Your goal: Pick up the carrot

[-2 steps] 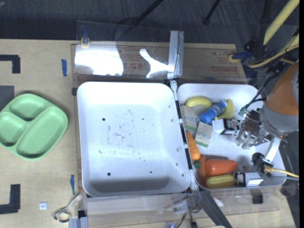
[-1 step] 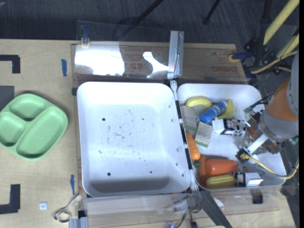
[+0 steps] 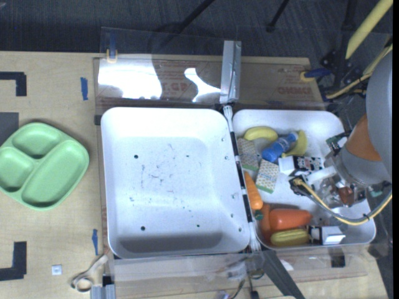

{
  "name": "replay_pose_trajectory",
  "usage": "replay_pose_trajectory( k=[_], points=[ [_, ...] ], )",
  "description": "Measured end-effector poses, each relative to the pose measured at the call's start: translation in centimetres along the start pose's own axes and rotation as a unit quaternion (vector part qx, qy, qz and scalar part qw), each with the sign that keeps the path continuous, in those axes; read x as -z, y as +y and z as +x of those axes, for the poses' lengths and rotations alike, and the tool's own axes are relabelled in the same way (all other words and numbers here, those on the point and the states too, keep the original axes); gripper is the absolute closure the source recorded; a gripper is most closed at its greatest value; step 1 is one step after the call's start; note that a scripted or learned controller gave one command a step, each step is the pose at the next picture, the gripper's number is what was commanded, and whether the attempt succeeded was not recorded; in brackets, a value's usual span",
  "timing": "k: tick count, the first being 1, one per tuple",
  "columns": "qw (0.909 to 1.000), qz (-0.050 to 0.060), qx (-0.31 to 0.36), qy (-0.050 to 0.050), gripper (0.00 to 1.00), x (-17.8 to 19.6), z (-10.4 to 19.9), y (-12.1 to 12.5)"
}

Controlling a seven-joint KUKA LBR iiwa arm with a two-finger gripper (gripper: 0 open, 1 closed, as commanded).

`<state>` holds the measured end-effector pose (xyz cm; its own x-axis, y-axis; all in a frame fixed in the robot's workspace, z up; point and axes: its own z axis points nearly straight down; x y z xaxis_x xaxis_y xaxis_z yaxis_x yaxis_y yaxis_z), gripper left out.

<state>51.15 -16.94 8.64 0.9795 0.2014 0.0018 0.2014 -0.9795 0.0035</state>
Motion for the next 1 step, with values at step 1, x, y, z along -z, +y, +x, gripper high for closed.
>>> replay_pose_trajectory(
  k=[1],
  points=[
    [1.0,0.001,0.005,-0.001,1.0,-0.05,5.49,1.1]
  ],
)
